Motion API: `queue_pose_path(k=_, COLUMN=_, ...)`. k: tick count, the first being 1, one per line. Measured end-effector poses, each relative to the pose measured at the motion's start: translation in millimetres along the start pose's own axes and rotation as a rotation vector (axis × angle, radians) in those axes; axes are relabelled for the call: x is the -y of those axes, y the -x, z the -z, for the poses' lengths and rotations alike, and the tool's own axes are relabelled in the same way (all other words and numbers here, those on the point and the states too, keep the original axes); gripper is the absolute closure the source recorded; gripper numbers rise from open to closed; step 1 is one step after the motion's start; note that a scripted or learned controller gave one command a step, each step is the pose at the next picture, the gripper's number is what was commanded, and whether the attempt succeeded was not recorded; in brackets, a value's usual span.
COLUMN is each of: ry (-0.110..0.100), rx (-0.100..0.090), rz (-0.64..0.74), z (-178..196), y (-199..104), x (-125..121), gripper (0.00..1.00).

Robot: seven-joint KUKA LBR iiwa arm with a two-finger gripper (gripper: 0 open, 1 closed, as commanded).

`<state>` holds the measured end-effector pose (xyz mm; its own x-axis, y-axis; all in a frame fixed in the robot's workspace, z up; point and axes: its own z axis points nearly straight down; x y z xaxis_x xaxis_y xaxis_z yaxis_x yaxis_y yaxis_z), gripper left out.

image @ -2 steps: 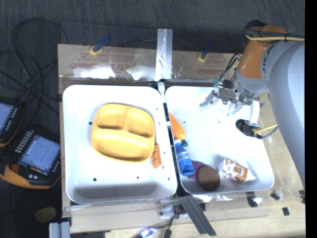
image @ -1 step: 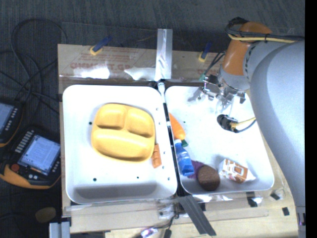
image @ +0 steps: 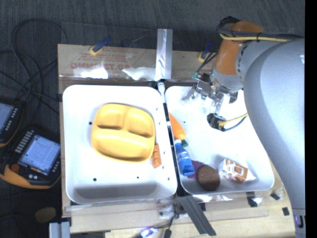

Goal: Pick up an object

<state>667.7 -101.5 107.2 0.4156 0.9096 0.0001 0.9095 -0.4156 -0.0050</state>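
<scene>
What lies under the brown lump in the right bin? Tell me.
A purple item pokes out from beneath the brown lump, beside the blue bottle. The rest of it is covered.

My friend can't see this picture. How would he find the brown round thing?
Look in the right-hand white bin, down by its near edge. The brown lump sits there between a blue bottle and an orange-and-white packet. It is the only dark, rounded thing there.
</scene>
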Motion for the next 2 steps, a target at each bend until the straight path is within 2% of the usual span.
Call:
queue_pose_path(k=1, ry=-0.001, rx=0.003, rz=-0.039, z=-8, y=-5, x=3, gripper=0.0)
queue_pose_path(k=2, ry=0.004, rx=0.005, rz=0.084, z=77, y=-22, x=10, gripper=0.0)
